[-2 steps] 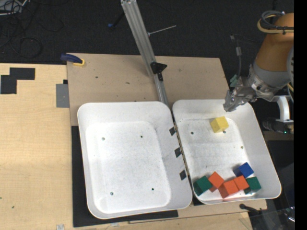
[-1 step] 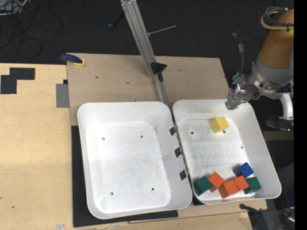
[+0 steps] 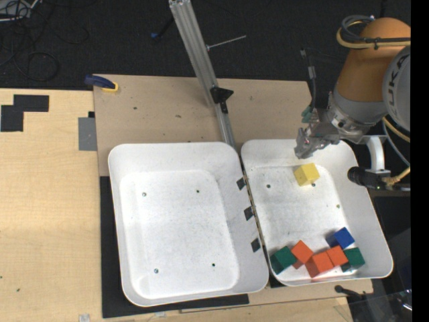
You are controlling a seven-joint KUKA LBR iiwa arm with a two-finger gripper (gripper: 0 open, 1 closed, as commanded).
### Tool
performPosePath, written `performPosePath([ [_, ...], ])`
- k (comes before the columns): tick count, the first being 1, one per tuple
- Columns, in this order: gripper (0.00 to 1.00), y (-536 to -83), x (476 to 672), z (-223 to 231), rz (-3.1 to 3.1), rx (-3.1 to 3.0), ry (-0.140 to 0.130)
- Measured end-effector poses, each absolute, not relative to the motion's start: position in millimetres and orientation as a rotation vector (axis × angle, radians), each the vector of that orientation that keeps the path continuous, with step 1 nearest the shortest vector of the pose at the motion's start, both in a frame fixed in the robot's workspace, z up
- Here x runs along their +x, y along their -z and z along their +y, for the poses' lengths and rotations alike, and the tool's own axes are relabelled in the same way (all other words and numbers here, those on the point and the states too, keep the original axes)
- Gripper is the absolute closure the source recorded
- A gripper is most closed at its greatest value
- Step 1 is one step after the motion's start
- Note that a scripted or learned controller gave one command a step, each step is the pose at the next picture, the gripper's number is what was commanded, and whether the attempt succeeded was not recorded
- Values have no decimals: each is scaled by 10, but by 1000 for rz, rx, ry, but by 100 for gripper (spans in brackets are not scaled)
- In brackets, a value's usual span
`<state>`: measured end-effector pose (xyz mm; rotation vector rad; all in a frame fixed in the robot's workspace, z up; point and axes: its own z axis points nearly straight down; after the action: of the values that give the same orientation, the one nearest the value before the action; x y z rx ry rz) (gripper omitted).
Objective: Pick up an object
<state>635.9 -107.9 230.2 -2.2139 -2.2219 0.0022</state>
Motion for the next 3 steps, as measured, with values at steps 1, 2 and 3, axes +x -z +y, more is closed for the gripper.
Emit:
performPosePath([
  [1,100,-2304,6370,-498,-2223,-2213,-1],
  [2,100,-2375,6236,-33,-2223,-2213,-2],
  [3,100,-2277,6207,437,-2221,-2214,-5],
])
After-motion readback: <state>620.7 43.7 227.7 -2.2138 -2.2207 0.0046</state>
